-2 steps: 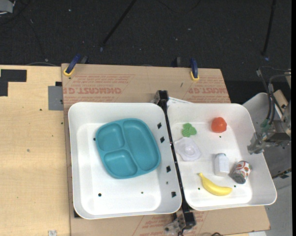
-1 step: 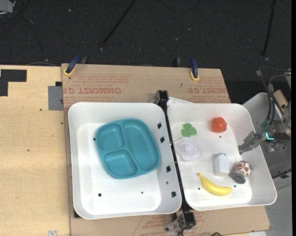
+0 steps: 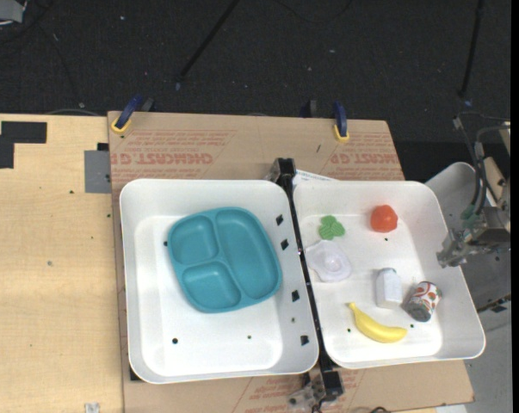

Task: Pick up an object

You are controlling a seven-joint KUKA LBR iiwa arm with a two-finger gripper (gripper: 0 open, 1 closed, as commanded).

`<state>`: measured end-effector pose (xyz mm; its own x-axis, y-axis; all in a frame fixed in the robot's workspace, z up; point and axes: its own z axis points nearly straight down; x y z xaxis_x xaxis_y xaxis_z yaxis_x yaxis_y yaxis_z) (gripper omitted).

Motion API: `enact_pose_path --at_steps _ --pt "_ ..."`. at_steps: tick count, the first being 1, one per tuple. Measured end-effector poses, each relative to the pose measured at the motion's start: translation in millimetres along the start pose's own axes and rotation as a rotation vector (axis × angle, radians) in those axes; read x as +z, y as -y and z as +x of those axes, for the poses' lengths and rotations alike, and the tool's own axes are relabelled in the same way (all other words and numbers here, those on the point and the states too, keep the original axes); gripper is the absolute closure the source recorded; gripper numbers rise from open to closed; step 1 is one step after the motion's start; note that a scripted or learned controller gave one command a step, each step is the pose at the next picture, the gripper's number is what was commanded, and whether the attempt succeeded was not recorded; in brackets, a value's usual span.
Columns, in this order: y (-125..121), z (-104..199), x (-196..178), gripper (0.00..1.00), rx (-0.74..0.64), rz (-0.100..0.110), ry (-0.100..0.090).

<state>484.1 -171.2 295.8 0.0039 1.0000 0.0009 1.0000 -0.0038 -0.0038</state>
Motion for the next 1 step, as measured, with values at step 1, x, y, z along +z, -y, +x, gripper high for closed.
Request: enact_pose_path --at_steps 1 --pt "0.1 0.0 0.4 0.0 0.001 0.001 0.0"
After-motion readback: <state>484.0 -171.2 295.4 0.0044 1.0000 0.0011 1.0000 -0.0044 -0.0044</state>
